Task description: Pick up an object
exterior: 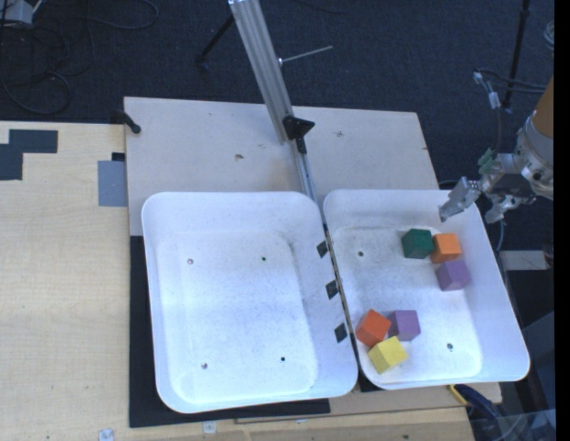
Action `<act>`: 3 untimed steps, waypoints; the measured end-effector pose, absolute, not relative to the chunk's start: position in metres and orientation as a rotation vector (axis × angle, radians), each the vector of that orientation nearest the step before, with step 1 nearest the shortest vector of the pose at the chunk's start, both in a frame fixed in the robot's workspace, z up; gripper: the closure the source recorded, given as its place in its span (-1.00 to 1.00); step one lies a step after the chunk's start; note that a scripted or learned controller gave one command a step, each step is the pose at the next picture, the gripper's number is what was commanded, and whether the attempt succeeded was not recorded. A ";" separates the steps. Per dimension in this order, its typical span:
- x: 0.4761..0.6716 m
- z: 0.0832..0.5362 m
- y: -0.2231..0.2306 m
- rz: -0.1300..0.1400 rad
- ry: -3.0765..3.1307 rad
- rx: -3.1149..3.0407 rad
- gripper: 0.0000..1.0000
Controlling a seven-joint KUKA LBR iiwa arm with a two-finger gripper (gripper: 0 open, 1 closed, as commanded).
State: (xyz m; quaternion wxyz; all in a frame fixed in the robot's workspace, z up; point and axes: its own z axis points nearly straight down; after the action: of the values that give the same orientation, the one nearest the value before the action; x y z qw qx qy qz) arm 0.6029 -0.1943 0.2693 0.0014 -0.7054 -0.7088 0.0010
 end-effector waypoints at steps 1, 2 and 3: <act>0.606 0.152 -0.200 0.008 -2.215 -2.215 -1.00; 0.642 0.118 -0.193 -0.015 -2.237 -2.233 -1.00; 0.644 0.113 -0.190 -0.014 -2.237 -2.235 -1.00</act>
State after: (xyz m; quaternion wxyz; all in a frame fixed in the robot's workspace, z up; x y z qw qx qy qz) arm 0.6439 -0.1897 0.1133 -0.0102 -0.7068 -0.7074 -0.0043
